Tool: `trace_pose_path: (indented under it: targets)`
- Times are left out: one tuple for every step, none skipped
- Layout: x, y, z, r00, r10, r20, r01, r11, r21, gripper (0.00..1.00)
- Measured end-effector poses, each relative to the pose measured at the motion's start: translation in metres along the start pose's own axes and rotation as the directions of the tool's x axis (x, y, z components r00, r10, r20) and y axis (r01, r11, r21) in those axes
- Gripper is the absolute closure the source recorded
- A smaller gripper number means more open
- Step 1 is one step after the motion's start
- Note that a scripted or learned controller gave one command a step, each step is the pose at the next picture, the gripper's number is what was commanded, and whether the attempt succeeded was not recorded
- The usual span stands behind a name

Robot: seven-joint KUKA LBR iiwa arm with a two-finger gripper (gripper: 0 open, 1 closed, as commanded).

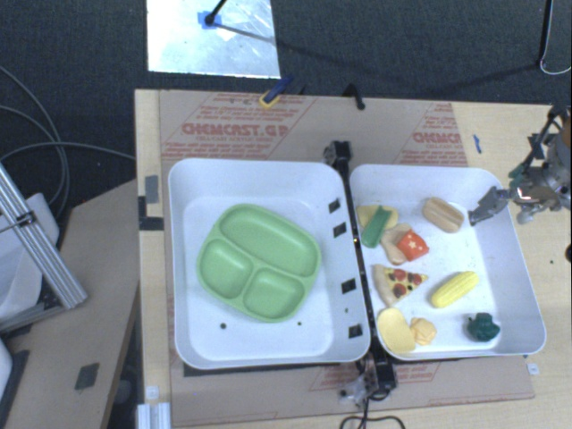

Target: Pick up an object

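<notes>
The hot dog was found in the right bin, nearest the gripper, which was held at that bin's right rim; the jaw state could not be told. A miss was judged likely: the pizza slice, corn and broccoli were crowded beside the hot dog. The bench was cardboard-lined; dark carpet was noted beyond.

Toys crowd right bin, gaps between.
</notes>
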State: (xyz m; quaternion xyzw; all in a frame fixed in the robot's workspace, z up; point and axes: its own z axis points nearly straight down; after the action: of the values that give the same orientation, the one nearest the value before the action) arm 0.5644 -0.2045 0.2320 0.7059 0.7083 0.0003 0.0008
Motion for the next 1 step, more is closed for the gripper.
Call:
trace_pose_path:
  targets:
    - [0.0336,0.0005,0.1205,1.0,0.002,0.004,-0.001,1.0,-0.012,0.0]
